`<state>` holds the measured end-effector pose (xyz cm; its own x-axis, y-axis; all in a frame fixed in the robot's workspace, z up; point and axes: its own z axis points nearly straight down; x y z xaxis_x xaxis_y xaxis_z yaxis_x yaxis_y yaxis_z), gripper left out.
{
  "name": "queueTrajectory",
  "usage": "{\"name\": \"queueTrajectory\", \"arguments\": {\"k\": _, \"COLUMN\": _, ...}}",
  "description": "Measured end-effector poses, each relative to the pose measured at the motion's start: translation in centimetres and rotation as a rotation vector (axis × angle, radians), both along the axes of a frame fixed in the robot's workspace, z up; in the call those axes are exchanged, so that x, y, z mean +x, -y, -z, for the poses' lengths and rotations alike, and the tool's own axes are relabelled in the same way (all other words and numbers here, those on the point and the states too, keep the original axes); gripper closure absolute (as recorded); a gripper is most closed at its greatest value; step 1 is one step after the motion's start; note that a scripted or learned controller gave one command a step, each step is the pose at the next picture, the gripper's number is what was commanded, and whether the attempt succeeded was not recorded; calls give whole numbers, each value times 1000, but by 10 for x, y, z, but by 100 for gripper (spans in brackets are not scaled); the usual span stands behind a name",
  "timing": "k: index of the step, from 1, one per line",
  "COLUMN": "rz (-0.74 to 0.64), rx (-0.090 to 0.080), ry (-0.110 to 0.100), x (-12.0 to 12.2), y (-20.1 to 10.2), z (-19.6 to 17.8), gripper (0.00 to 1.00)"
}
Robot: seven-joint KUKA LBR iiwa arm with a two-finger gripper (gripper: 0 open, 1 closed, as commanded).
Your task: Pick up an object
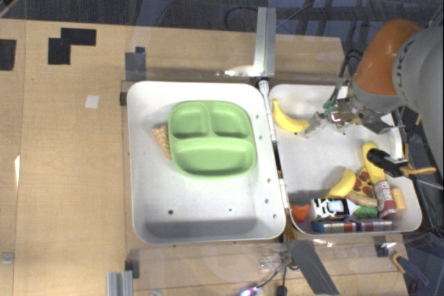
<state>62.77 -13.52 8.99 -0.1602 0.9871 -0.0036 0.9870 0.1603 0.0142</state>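
Clutter of toys point(354, 208) sat heaped at the right bin's point(305, 170) near edge, likely slid there, while further back the banana point(288, 119) lay by its left wall with the gripper point(331, 114) just right of it, grip state unreadable, apparently lining up
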Motion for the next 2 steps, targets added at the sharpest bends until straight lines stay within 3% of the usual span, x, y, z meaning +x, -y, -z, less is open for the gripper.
{"name": "queueTrajectory", "arguments": {"k": 1, "rz": 167, "rx": 0, "ry": -34, "x": 38, "y": -27, "z": 1, "gripper": 0}}
{"name": "queueTrajectory", "arguments": {"k": 2, "rz": 547, "rx": 7, "ry": -9, "x": -19, "y": -80, "z": -96, "gripper": 0}}
